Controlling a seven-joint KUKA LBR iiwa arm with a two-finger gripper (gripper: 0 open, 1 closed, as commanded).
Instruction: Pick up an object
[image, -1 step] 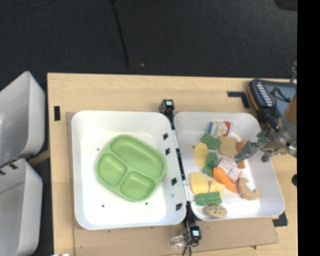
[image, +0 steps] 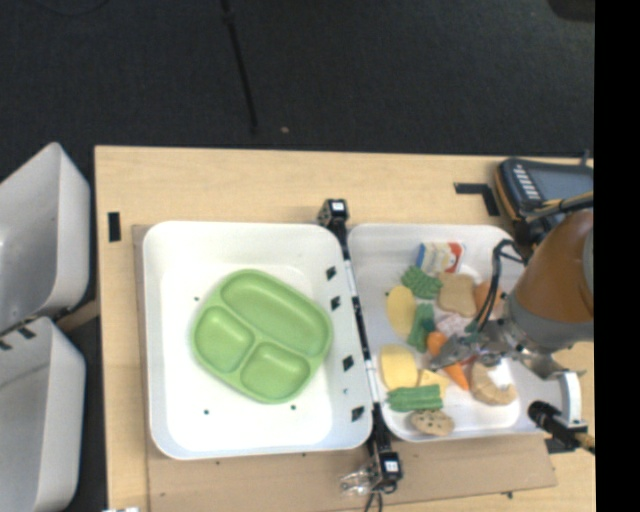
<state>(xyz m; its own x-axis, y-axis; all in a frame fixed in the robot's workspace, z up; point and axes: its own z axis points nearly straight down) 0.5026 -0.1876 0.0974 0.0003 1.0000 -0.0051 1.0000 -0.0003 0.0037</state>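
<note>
Reaching from frame right, gripper (image: 462, 352) sits low among toy food (image: 420, 330) in right bin (image: 372, 262); finger state indeterminate.

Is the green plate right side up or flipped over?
Right side up. The green plate lies flat in the left bin, and its three hollow sections face upward.

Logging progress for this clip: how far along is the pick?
Done: the arm has reached over the right bin, its gripper down among the toy food near the orange carrot. In hand: nothing visibly lifted. Left: grasping and raising an item. The green plate sits in the left bin.
</note>
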